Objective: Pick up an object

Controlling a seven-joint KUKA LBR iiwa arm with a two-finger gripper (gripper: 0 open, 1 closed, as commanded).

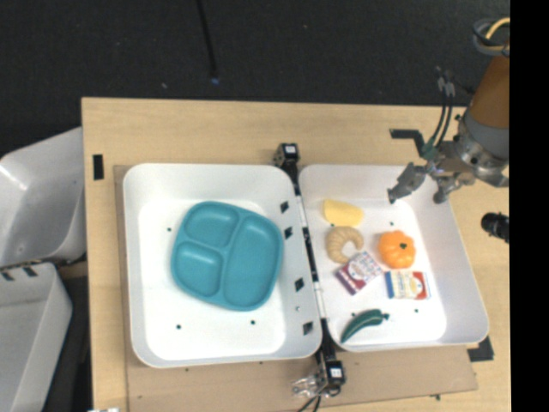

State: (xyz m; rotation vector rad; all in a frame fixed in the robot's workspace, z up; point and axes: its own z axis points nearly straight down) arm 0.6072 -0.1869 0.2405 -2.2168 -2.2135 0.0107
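Small dark green toy pepper lies nearest the camera, at the front edge of the right shallow white plastic bin, well below and a little left of the pincer. Nothing touches it.

Next back: a small white carton with red and blue print, lying flat, below the pincer and slightly left. Beside it, further left, a purple and white printed packet, tilted.

Then a round orange toy pumpkin, just below the pincer's left finger. Left of it, a curled tan toy croissant, close to the packet.

A pale yellow wedge of toy cheese sits left of the pincer, just behind the croissant.

Grey two-finger pincer hangs over the back right part of the same bin, fingers spread, nothing between them. All objects lie apart from it.

Far left of the pincer, the left shallow white plastic bin holds a teal three-compartment plastic plate.
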